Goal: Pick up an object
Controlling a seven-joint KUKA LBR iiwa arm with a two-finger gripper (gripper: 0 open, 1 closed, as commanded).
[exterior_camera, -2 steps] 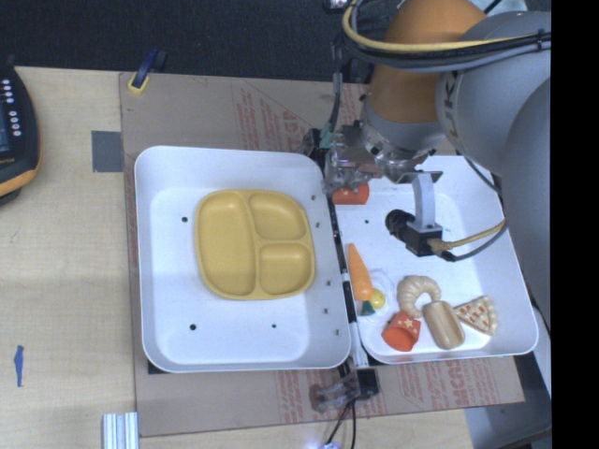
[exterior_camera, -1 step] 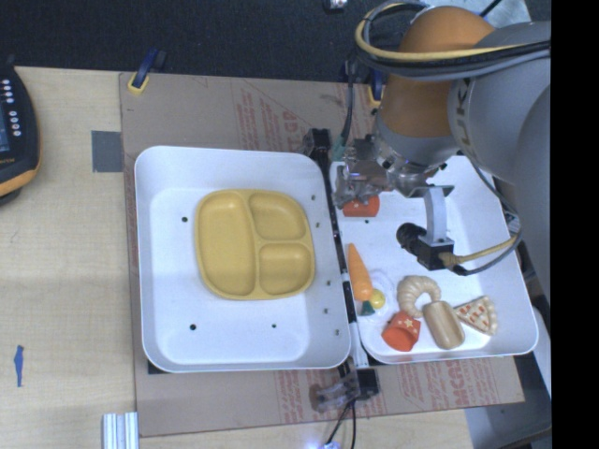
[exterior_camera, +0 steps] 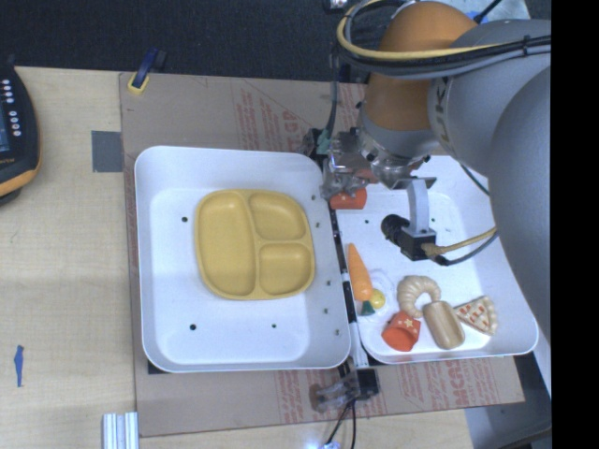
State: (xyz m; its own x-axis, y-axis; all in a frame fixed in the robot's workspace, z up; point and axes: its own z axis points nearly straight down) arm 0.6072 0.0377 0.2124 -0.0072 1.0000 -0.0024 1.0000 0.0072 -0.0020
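My gripper (exterior_camera: 343,178) hangs over the far left corner of the right bin (exterior_camera: 468,215), under the grey arm with the orange band. A small red toy (exterior_camera: 350,197) lies right beneath it, partly hidden by the gripper's body; whether it is held is unclear. Further toward the front of that bin lie an orange carrot (exterior_camera: 358,266), a small yellow-green piece (exterior_camera: 376,299), a red piece (exterior_camera: 401,332), a tan curled pastry (exterior_camera: 416,290), a brown bread roll (exterior_camera: 443,325) and a pizza slice (exterior_camera: 477,315).
The left bin (exterior_camera: 168,325) holds a yellow divided plate (exterior_camera: 255,243). A black fitting with a cable (exterior_camera: 408,237) hangs off the arm above the right bin's middle. The two bins meet at a ridge (exterior_camera: 339,279). A dark device (exterior_camera: 14,124) sits at the far left.
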